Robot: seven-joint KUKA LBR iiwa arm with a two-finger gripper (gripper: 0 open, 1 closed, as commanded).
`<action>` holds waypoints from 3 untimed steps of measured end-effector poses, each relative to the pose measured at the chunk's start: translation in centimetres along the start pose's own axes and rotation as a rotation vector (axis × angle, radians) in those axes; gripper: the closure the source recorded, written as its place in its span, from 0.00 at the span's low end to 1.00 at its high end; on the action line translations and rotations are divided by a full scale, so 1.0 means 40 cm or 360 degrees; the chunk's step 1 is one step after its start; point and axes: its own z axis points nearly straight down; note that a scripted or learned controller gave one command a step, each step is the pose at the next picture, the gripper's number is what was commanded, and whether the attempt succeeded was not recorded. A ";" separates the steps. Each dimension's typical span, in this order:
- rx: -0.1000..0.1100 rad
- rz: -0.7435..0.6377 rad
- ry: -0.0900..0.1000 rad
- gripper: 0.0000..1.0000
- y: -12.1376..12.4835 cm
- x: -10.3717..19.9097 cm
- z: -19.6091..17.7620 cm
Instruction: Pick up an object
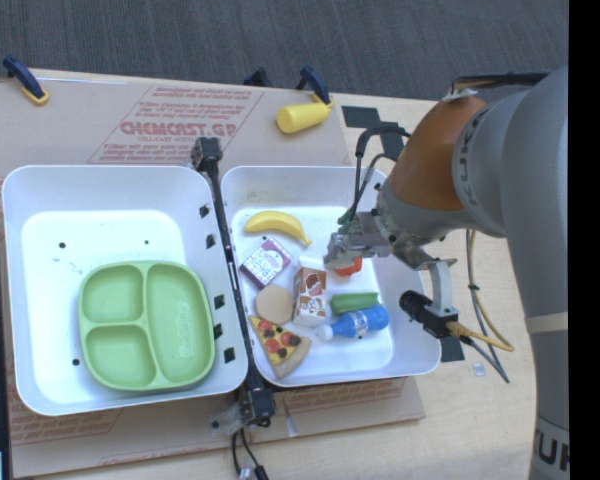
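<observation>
The right bin (405, 353) holds several toy items: a banana (277, 225), a purple box (264, 263), a small brown carton (310, 296), a tan round disc (274, 304), a green cylinder (354, 302), a blue bottle (360, 322) and a pizza slice (280, 345). My gripper (345, 252) is low over the middle right of this bin, just right of the purple box and above the green cylinder. A small red-orange item (349, 265) peeks out right beneath it. Whether the gripper touches that item is hidden by the wrist.
The left bin (40, 218) contains a light green divided plate (145, 323). A yellow object (302, 117) lies on the cardboard behind the bins, beside blue clamps (314, 83). Black clips (206, 152) run along the seam between the bins. Cables hang from the arm on the right.
</observation>
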 end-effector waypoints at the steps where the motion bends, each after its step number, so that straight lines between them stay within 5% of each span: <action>1: 0.0001 -0.0005 0.0000 1.00 0.002 0.000 -0.026; 2: -0.0006 0.0017 0.0001 1.00 -0.195 -0.054 -0.153; 3: -0.0006 0.0015 0.0002 0.00 -0.195 -0.053 -0.152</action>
